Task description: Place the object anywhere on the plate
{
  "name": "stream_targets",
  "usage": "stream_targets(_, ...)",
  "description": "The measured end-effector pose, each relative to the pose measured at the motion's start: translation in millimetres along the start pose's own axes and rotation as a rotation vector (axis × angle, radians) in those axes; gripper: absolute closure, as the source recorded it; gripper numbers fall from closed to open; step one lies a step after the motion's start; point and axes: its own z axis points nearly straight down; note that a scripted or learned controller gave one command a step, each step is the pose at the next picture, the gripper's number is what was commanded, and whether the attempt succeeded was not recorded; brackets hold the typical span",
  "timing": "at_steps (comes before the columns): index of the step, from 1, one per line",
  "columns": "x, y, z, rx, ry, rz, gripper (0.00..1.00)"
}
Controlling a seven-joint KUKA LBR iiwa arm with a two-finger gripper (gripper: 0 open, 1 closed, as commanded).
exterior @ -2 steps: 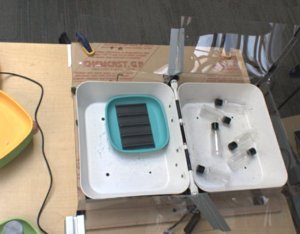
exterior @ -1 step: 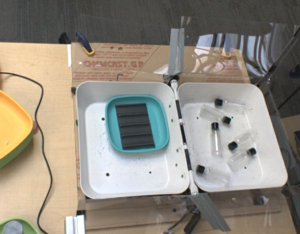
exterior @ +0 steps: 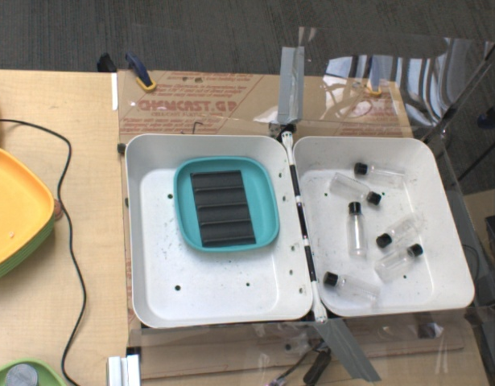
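Note:
A teal square plate (exterior: 266,207) lies in the left white bin (exterior: 150,240), with a black ridged insert (exterior: 221,207) on its middle. Several clear plastic vials with black caps lie scattered in the right white bin (exterior: 440,215): one upright-looking vial (exterior: 356,230) near the centre, one (exterior: 349,187) toward the back, one (exterior: 398,233) to the right, and one (exterior: 349,287) near the front wall.
Yellow and green plates (exterior: 14,215) are stacked at the left edge of the wooden bench, with a black cable (exterior: 70,240) running past them. Cardboard (exterior: 199,103) lies behind the bins. A metal post (exterior: 290,87) stands at the back between them.

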Motion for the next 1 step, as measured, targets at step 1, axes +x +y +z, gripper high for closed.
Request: stream_targets(1, 14.7, 3.0, 0.2, 0.000, -0.001, 0.000, 0.00)
